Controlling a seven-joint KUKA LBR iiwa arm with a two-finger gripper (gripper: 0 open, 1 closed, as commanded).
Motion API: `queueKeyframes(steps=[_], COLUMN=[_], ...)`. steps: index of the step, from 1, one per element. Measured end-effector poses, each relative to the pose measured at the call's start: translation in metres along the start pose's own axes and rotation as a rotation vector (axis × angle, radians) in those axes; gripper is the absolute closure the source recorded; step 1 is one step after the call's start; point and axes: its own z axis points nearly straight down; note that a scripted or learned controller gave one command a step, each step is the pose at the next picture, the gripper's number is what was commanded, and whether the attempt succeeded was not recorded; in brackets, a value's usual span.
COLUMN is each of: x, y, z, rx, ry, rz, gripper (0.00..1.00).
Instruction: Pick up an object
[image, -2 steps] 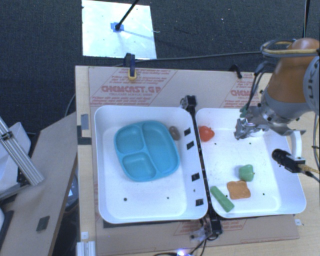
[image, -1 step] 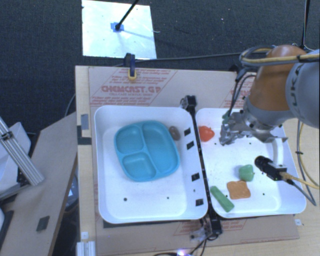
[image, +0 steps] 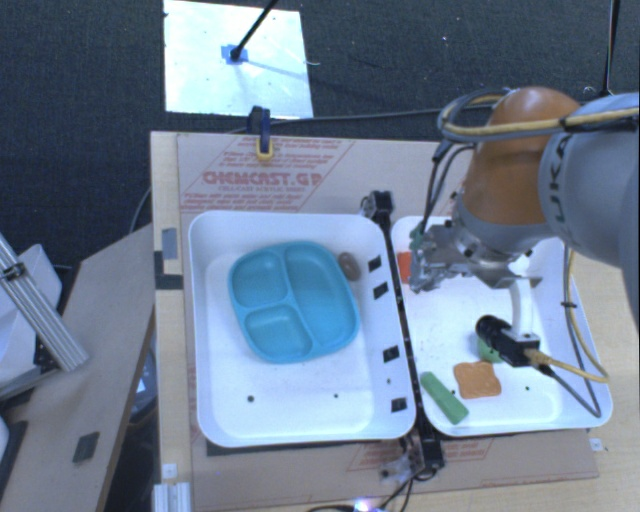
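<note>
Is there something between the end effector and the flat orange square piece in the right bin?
Nothing visible blocks it. The end effector hangs over the right white bin; the flat orange square piece lies uncovered, beside a green stick.

A dark, speckled carpet floor (image: 90, 110) surrounds the worktop (image: 165, 300), which is a pale wooden board. A brown protective sheet (image: 280, 170) printed with red lettering covers the worktop's middle. At the far edge a yellow-and-black clamp (image: 262, 135) grips the board. Beyond it, a shiny pale square panel (image: 235, 60) lies on the carpet, with a thin dark rod slanting across it. At the left edge a ridged aluminium rail (image: 35, 310) leans diagonally. Light is even and soft, with faint shadows.
</note>
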Motion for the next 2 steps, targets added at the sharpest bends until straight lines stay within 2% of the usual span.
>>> queueKeyframes(steps=[1, 2], x=[0.049, 0.096], y=[-0.016, -0.023], z=[-0.007, 0.01], rx=[0.002, 0.004], ry=[0.0, -0.001], rz=[0.0, 0.001], gripper=[1.0, 1.0])
